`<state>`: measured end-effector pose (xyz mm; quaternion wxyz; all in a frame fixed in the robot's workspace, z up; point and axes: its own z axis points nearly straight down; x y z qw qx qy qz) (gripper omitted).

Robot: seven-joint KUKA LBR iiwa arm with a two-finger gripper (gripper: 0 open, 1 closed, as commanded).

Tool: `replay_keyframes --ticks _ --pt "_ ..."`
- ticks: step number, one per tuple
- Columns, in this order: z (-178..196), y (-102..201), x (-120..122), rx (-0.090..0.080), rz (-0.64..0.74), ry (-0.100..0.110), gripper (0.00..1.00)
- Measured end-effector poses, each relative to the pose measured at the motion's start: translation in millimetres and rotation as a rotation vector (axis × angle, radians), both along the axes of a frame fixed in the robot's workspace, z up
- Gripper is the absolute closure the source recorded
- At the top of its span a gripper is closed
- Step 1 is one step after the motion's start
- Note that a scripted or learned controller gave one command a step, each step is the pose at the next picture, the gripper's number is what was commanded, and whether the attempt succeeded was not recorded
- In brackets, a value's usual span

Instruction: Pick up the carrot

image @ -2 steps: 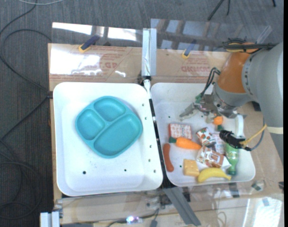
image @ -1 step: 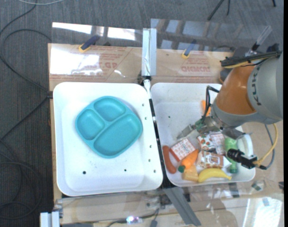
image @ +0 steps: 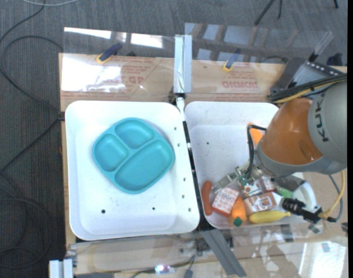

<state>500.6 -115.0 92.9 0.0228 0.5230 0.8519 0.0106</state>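
Hovering low over right shallow white bin (image: pixel 223 120), grey arm with orange band (image: pixel 292 138) hides end effector; cannot tell its state. Small orange plastic carrot with green tip (image: pixel 238 210) lies near bin's front edge, wedged between red-and-white snack packet (image: pixel 224 200) and yellow banana (image: pixel 268 216). Judged light, rigid, smooth (likely slippery); grip across thick middle. Teal divided plate (image: pixel 134 154) sits in left bin.
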Motion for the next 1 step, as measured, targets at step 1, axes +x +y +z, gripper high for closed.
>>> replay_keyframes --ticks 1 --pt "-4.9 -49.7 137.9 0.003 0.036 0.036 0.00"
